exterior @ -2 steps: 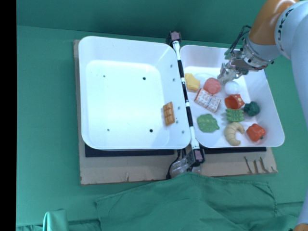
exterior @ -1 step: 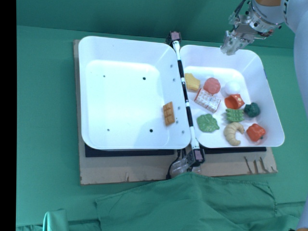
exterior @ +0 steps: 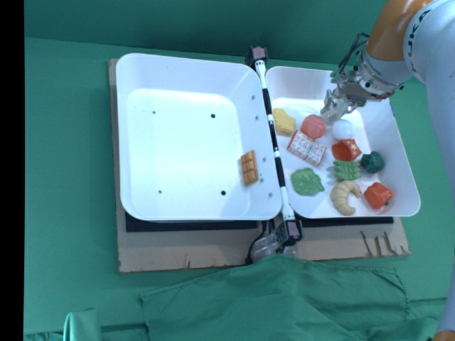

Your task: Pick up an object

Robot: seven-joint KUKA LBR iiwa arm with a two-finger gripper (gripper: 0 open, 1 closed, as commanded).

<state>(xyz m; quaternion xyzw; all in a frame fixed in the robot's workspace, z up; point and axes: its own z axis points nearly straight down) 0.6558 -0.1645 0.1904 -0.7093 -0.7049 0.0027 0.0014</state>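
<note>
The arm (exterior: pixel 419 27) reaches in from the right, and its gripper (exterior: pixel 334 112) hangs over the far part of the right bin (exterior: pixel 402 169). Whether the tool is released or clenched cannot be told from this view, and nothing is seen held in it.

Just beside the gripper, on the bin floor, lie a round red piece (exterior: pixel 313 126) and a white ball (exterior: pixel 343 128); the red piece is to the left of the ball. Farther left, near the divider, sits a yellow block (exterior: pixel 284 121). Nearer than the red piece lies a flat white and red packet (exterior: pixel 306 148), tilted. To the right of it is a small red box (exterior: pixel 346 150), and beyond that, toward the right wall, a dark green lump (exterior: pixel 372 162). A light green ridged piece (exterior: pixel 347 170) lies just near of the red box. At the near side of the bin sit a green leafy piece (exterior: pixel 306 181), a tan croissant (exterior: pixel 346 196) and an orange-red piece (exterior: pixel 378 195), left to right.

The left bin (exterior: pixel 135 69) holds an orange waffle-like bar (exterior: pixel 249 167) close to its right wall. A black and white striped bar (exterior: pixel 274 137) runs between the two bins. Both bins rest on a brown board (exterior: pixel 185 261) upon a green cloth (exterior: pixel 64 190).
</note>
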